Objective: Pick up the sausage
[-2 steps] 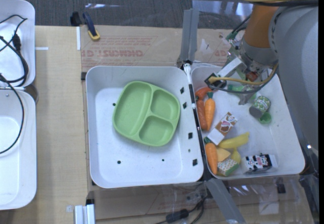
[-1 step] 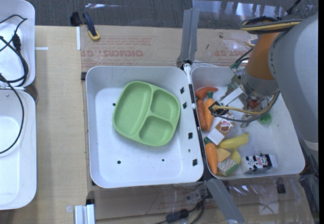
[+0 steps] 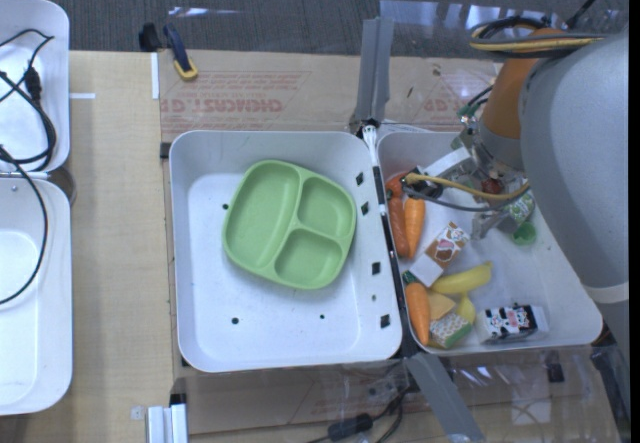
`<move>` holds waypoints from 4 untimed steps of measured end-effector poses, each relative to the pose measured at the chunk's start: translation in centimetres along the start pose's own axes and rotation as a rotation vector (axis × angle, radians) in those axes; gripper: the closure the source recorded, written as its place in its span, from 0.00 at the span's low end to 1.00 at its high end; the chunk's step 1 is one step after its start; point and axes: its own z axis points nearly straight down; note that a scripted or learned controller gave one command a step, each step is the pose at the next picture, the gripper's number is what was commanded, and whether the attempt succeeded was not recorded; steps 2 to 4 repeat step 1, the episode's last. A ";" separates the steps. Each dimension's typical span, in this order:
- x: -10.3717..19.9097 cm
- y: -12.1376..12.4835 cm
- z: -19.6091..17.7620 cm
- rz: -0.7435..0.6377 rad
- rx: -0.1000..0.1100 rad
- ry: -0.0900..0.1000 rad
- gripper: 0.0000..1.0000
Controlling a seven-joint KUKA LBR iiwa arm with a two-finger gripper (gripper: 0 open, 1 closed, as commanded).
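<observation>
The gripper (image 3: 487, 203) is low in the back part of the right bin (image 3: 560, 276), under the grey arm and its orange band. A small reddish-brown piece, seemingly the sausage (image 3: 491, 186), shows right at the gripper, mostly hidden by the wrist and a yellow cable. Whether the gripper holds it is not visible.
In the right bin lie two carrots (image 3: 408, 226) (image 3: 417, 309), a yellow banana (image 3: 462, 279), a small printed carton (image 3: 447, 244), a black-and-white box (image 3: 510, 321) and a green item (image 3: 522, 229). The left bin (image 3: 200, 311) holds a green divided plate (image 3: 290, 223).
</observation>
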 end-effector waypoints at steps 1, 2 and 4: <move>1.9 0.0 0.0 0.142 0.000 0.001 0.00; 1.9 0.0 0.0 0.142 0.000 0.001 0.00; 1.9 0.0 0.0 0.142 0.000 0.001 0.00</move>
